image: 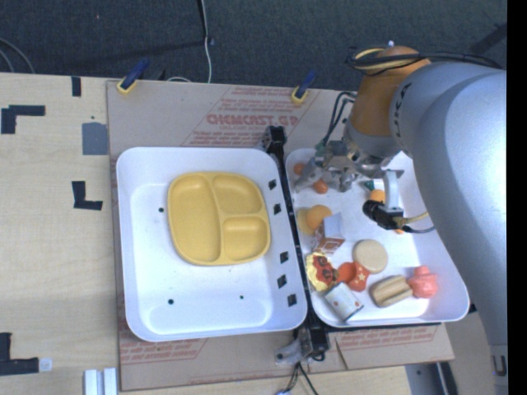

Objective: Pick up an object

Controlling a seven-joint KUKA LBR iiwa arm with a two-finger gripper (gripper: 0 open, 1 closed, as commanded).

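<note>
Item: bun-shaped toy (pixel 389 290), right bin (pixel 451 299) at five o'clock; likely light, stiff, smooth; grip across its narrow middle; claw (pixel 329 175) state: cannot tell.

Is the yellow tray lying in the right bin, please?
No, the yellow tray lies in the left bin, by itself.

Robotics lab: clamped cardboard base (pixel 247 118), white bins (pixel 136 245), cables (pixel 202 23), taped bench (pixel 49 220).

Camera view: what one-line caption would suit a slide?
Arm lowers its pincer into the right bin of toy food; yellow tray in the left bin.
</note>
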